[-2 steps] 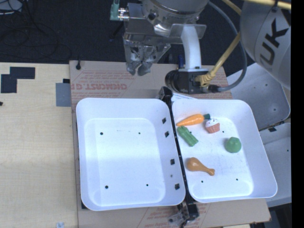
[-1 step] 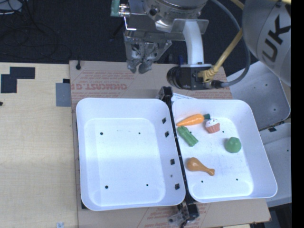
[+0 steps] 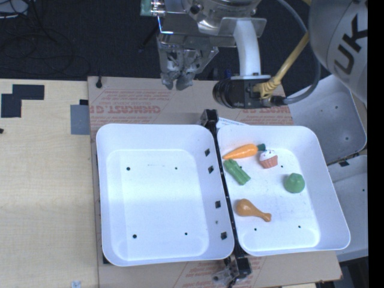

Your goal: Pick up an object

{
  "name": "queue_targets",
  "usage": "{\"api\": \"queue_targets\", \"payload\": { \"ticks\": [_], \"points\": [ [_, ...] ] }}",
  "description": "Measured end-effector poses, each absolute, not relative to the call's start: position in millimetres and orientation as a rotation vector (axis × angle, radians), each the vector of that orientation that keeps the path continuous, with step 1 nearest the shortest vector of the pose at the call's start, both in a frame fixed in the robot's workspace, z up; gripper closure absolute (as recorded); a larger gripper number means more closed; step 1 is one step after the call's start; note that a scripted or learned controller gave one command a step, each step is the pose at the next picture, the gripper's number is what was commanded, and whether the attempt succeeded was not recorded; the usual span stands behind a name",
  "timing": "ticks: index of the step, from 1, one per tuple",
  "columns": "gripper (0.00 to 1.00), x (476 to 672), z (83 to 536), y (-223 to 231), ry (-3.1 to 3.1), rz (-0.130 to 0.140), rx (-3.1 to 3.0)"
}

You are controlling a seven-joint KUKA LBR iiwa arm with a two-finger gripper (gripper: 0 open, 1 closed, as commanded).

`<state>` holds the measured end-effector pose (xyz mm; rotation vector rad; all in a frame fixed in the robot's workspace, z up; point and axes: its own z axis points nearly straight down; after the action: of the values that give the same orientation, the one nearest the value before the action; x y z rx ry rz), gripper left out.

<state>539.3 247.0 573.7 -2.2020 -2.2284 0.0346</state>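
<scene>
The task has not started, it seems: the gripper (image 3: 178,77) hangs high behind the bins, fingers close together and holding nothing. The carrot (image 3: 240,152), cupcake (image 3: 268,158), green ball (image 3: 294,183) and drumstick (image 3: 252,209) all lie in the right bin (image 3: 327,161).

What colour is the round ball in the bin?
Green. The ball shows in the camera view, in the right bin.

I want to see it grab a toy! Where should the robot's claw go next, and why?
Probably toward the right bin and down. The gripper hangs high behind the bins, near the left one, holding nothing, and the toys lie in the right bin. The carrot is nearest to it.
</scene>
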Motion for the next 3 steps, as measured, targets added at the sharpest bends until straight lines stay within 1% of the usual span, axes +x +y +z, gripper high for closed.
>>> {"api": "queue_targets", "payload": {
  "ticks": [1, 2, 3],
  "points": [
    [1.0, 539.0, 582.8, 248.4, -2.231, 0.042, -2.196],
    [0.0, 538.9, 582.4, 248.5, -2.232, 0.043, -2.195],
    [1.0, 538.6, 591.9, 249.9, -2.234, 0.049, -2.189]
  ]
}}
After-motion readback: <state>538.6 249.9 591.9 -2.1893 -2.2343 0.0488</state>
